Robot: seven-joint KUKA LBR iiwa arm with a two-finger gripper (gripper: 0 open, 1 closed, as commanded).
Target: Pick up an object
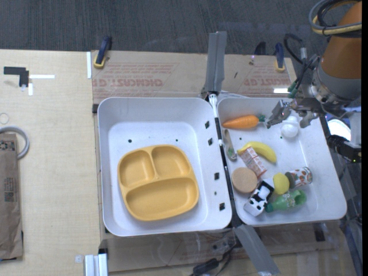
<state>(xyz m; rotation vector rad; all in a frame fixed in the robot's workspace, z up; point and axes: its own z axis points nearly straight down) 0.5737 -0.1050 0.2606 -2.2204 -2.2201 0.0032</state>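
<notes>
Task status: nothing is seen lifted; the pick is judged not yet done, with closing and raising left.

Right bin (330, 171): a toy carrot (241, 122) is lodged at 11 o'clock; a white ball (290, 130) at 1 o'clock; a banana (261, 150) near centre, with a small carton (254, 162) touching it below. A round tan disc (244, 180) is placed at 8 o'clock, a black-and-white cow toy (260, 198) at 7 o'clock, a lemon (280, 183) and a small can (300, 177) at 5 o'clock, a green bottle (286, 200) at 6 o'clock.

Left bin (109, 154): a yellow divided plate (158, 181) is held at centre.

Hand (294, 115): positioned low at the right bin's 1 o'clock corner, directly over the white ball, which is judged the likely target. Its two fingers are seen spread, one toward the carrot's leafy end, one toward 3 o'clock; the ball is not pinched.

Arm: entered from 3 o'clock, orange band (344, 33) above the wrist, wrist pointed downward into the bin.

Surface (52, 171): a brown paper bag (8, 200) is laid at its 9 o'clock edge.
</notes>
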